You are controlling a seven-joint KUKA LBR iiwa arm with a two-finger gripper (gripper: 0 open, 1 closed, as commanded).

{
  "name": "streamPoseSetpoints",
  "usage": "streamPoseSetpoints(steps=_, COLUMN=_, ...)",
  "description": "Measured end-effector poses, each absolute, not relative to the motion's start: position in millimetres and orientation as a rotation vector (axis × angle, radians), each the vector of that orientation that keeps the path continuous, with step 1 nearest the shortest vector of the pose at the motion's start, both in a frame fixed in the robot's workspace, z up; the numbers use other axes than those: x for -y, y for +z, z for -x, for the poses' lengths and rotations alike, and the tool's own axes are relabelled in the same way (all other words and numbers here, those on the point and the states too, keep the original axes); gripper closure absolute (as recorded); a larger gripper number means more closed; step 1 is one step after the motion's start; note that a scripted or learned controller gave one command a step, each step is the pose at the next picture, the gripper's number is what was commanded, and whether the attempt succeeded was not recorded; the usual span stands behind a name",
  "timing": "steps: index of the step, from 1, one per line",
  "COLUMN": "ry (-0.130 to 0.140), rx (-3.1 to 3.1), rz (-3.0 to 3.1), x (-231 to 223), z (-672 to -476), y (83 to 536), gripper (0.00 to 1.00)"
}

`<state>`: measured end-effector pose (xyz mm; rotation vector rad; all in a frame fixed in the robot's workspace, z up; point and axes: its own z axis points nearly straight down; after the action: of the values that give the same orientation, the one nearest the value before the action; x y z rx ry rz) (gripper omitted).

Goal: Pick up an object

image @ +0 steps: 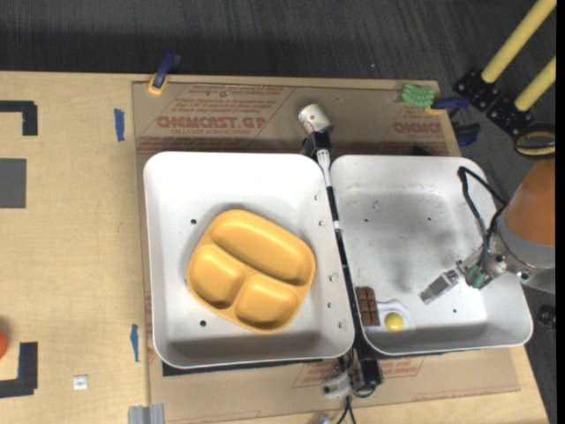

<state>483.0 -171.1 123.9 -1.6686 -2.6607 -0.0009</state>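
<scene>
Gripper (439,286) apart from yellow ball (394,321)

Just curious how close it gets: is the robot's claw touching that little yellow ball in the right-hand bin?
Apart. The camera view shows bare white bin floor between the gripper and the yellow ball, which sits in the right bin's near-left corner.

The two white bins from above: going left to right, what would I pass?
Yellow divided tray in the left bin → brown block → small yellow ball in the right bin → gripper.
</scene>
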Motion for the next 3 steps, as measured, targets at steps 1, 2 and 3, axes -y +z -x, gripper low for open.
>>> streamPoseSetpoints(steps=1, ry=-0.002, rx=2.756, rz=1.515, x=209.9, z=-527.5, y=139.7, gripper=0.00)
streamPoseSetpoints(steps=2, ry=-0.004, rx=2.759, rz=1.516, x=108.3, z=-501.8, y=85.9, gripper=0.00)
streamPoseSetpoints(steps=3, ry=-0.001, rx=2.297, rz=2.145, x=156.7, z=-502.7, y=161.0, gripper=0.00)
